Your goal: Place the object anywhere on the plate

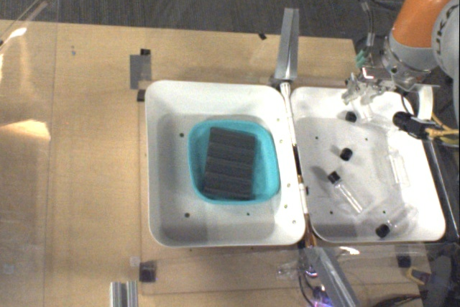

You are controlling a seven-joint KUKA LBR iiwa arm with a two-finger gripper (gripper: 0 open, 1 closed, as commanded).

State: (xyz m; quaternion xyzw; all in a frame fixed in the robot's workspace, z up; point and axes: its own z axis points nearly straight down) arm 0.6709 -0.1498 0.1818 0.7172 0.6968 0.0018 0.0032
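A teal plate [267, 154] lies in the left bin [162, 154]. A dark grey ridged block [230, 163] rests flat on the plate, filling most of its middle. My gripper [359, 91] hovers over the far edge of the right bin [431, 226], well to the right of the plate. Just below it a small black cap [350, 116] lies on the bin floor. Nothing shows between the gripper and the plate.
The right bin holds several clear vials with black caps: one [345, 192] near the middle, one [396, 167] at the right, one [392, 224] at the near right corner. A loose black cap [346, 153] lies between them. A grey metal post [288, 47] stands behind the bins' shared wall.
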